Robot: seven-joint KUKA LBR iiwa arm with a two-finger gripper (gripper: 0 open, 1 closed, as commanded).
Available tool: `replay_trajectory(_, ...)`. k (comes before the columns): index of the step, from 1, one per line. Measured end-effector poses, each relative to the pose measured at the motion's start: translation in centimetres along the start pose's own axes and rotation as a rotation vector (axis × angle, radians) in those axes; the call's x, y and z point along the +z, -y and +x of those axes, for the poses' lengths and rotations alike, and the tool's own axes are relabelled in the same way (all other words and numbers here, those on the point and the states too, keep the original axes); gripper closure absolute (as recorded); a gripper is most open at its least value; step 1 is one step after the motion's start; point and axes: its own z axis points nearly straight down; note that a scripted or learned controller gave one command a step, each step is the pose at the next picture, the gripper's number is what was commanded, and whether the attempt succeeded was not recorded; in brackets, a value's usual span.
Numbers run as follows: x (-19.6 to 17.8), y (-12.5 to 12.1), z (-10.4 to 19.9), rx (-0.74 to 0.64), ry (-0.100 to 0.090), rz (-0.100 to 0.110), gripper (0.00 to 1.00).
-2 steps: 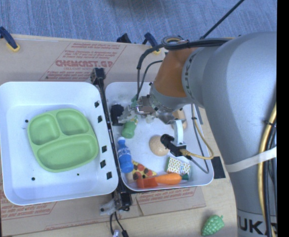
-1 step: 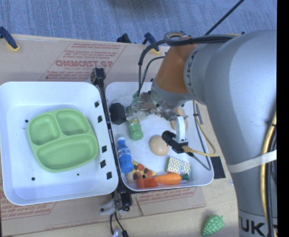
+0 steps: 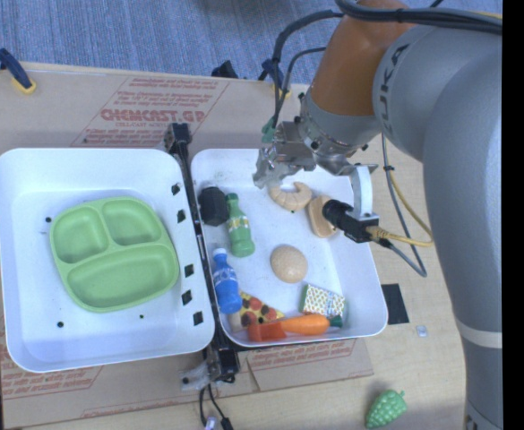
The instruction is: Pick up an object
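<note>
My gripper (image 3: 274,177) hangs over the back of the right bin (image 3: 366,305), just above and to the left of a tan croissant (image 3: 291,196). A tan bread piece (image 3: 319,216) lies right of the croissant, partly under the black wrist attachment. Further forward sit a beige egg (image 3: 288,263), a green bottle (image 3: 239,227), a blue bottle (image 3: 227,281) and a black lump (image 3: 213,206). At the bin's front lie an orange carrot (image 3: 303,324), a green-yellow box (image 3: 323,303) and a small multicoloured toy (image 3: 259,312).
The left bin (image 3: 15,177) holds a green divided plate (image 3: 114,252). Black clips (image 3: 182,164) line the wall between the bins. A green grape bunch (image 3: 385,408) lies on the bench outside the bins at front right. The arm's bulk covers the right side.
</note>
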Motion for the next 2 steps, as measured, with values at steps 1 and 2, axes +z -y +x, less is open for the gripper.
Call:
replay_trajectory(1,0.1,0.1,0.0,0.0,0.0,0.002,0.0)
replay_trajectory(2,7.8,2.3,-2.8,0.0,0.0,0.005,0.0)
